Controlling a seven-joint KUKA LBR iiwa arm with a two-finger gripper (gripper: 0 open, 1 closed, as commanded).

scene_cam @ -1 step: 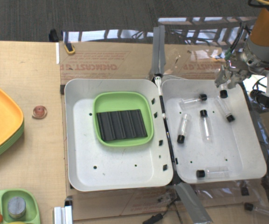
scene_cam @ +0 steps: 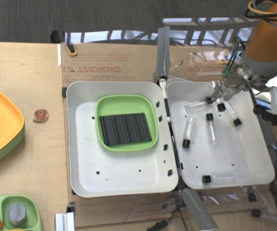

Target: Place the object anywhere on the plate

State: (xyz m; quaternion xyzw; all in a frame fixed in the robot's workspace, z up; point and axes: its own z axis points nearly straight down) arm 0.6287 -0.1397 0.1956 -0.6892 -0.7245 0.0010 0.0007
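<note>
One claw hangs low above clear tubes.

The two bins look like smooth white plastic with a soft shine, and the green plate looks like smooth matt plastic, with a dark ribbed slab on it that looks dull and rubbery. The tubes look like clear glossy plastic with black caps, so see-through that they are hard to tell from the bin under them. The bench looks like pale smooth wood, the sheet behind the bins looks like matt brown cardboard, and the arm has a smooth orange shell.
</note>
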